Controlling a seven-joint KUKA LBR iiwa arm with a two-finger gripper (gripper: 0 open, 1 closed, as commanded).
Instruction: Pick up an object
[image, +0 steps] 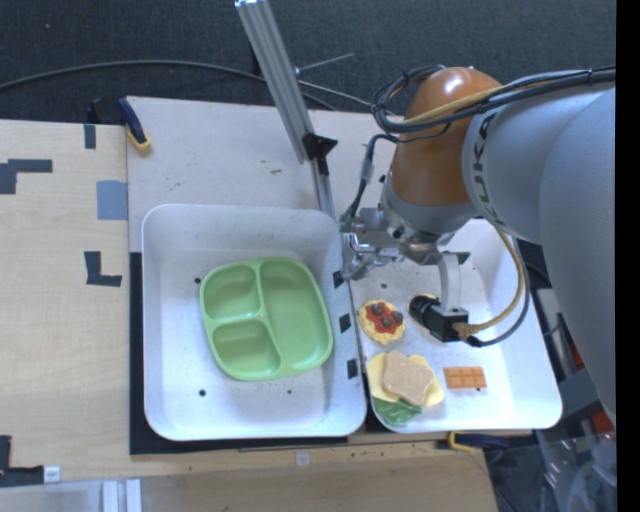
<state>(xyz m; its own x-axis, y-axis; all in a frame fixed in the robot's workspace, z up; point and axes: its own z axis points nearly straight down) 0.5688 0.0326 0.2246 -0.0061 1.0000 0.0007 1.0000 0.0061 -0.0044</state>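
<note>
Camera view, from above at a slant. Two white bins sit side by side on the tabletop (60, 330).

You see the gripper (357, 262) low over the far left corner of the right bin (515, 375), close against the wall shared with the left bin (152, 300). The wrist and its fittings crowd it, so you cannot tell whether it is released or clenched, and nothing can be made out in its grasp.

Candidates in the right bin:
- round toy pizza (383, 320), red topping, just beside the gripper on the near side, apart from it.
- toy sandwich (406, 381), a bread slice on yellow and green layers, nearer the front wall and touching it. Its lower layers are mostly covered by the bread.
- orange wafer (464, 378), flat, just right of the sandwich.

Left bin: a green divided plate (266, 318) lies flat, roughly central, well apart from the gripper.

The big grey arm covers the right bin's far right side, so you cannot read what lies beneath it.
</note>
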